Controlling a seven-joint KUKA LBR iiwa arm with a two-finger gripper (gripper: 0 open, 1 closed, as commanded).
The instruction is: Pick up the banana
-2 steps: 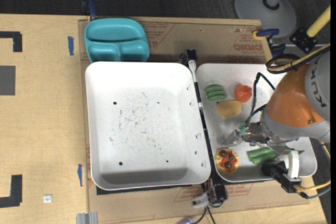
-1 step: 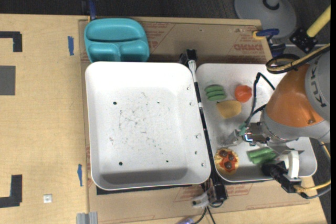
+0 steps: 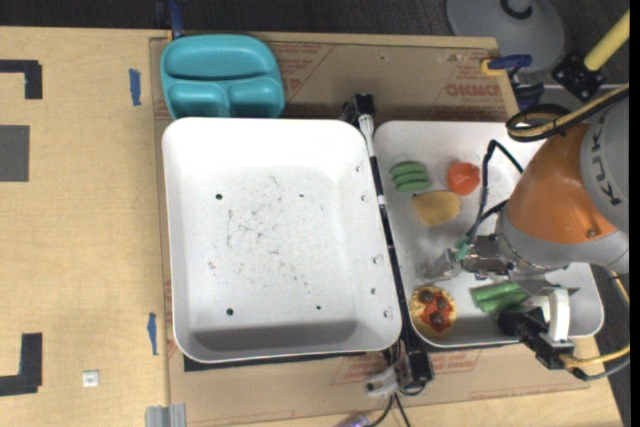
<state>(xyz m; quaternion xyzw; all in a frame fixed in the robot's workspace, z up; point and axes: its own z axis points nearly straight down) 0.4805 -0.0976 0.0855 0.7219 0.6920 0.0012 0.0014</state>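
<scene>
A pale yellow rounded piece (image 3: pixel 437 206), the likeliest banana, lies in the upper middle of the right bin (image 3: pixel 590 315). It sits just below a green ridged toy (image 3: pixel 408 176) and an orange-red toy (image 3: pixel 463 177). My gripper (image 3: pixel 452 261) reaches in from the right and hangs low over the bin's middle, a little below and to the right of the yellow piece. Nothing is seen held in it. The orange band (image 3: pixel 555 200) and the wrist cover the right part of the bin.
A round pizza-like toy (image 3: pixel 433 308) lies at the right bin's front left, and a green piece (image 3: pixel 497 295) lies under the wrist. The left bin (image 3: pixel 200 215) sits alongside. A teal divided tray (image 3: pixel 222 75) stands behind it. Black clips (image 3: pixel 362 107) join the bins.
</scene>
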